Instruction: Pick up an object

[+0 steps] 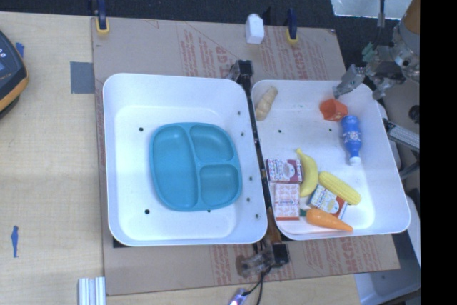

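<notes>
Early in the task, by the look of things: no grasp made and no lift begun. Shows the gripper (363, 82) at the far right corner of the right bin (300, 125), jaws apart with nothing between them.

Leaves every candidate lying in that bin:
- a small orange-red piece (333, 109) just near of the gripper
- a blue bottle (350, 139) beside that
- a beige roll (265, 102) at the far left corner
- a banana (308, 171), a corn cob (340, 187), a carrot (328, 220) and small cartons (284, 186) crowded together at the near side

Keeps a blue divided plate (196, 166) alone in the left bin (128, 153).

Still to do, then: choosing a target, descending, closing and lifting. Probably easiest on the orange-red piece or the bottle, both close by and clear of the crowd.
</notes>
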Controlling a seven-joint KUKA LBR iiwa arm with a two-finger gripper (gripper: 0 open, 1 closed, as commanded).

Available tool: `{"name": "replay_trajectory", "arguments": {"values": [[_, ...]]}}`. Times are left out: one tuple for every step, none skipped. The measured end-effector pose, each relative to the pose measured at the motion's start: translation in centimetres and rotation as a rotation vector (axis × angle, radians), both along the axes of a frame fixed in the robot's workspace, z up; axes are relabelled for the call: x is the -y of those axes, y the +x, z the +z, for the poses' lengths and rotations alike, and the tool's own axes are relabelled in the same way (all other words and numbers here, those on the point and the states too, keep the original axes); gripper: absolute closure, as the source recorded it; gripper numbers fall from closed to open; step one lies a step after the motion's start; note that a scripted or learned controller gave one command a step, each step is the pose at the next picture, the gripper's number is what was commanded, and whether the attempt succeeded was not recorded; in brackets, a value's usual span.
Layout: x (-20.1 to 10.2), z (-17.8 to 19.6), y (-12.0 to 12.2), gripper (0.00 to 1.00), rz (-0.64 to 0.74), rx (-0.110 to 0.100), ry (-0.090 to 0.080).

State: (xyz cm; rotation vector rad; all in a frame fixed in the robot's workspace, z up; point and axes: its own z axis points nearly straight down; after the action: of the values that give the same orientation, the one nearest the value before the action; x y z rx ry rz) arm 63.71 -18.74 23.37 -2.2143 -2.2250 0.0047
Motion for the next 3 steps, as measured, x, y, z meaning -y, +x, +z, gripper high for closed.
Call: {"name": "replay_trajectory", "arguments": {"values": [[1.7, -11.4, 1.9, 0.0, 0.0, -0.002, 0.0], [-0.7, -14.2, 1.9, 0.0, 0.002, -0.001, 0.0], [-3.9, -14.2, -5.5, 0.0, -0.001, -0.001, 0.0]]}}
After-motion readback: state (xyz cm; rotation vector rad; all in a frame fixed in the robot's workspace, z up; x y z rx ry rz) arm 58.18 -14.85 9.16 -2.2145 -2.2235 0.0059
